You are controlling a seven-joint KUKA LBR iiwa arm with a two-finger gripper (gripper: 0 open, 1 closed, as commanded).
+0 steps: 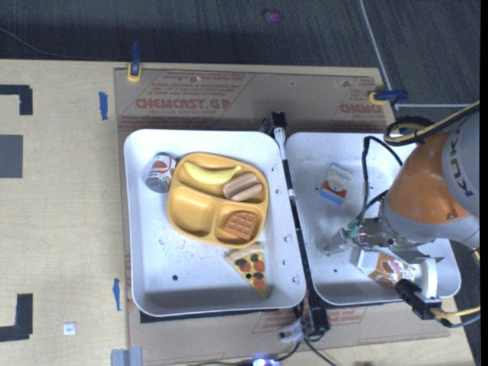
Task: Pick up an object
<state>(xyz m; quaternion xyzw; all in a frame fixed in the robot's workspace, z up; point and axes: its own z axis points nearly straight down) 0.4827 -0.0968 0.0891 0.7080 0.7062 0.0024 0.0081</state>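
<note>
My gripper [336, 243] hangs low over the middle of the right bin [320, 284], reaching in from the right under the orange band of the arm [427, 189]. A small white carton with orange and blue print [336, 183] lies on the bin floor behind the gripper, apart from it. Just right of the gripper and partly under the wrist lies a white and brown packet [387, 268]. Nothing shows between the gripper's tips.
The left bin [152, 265] holds a yellow divided tray [191, 208] with a toy banana [207, 173], a hot dog [244, 187] and a waffle [239, 223]. A small can [159, 172] lies at its left, a pizza slice [252, 265] in front. Cables run along the right.
</note>
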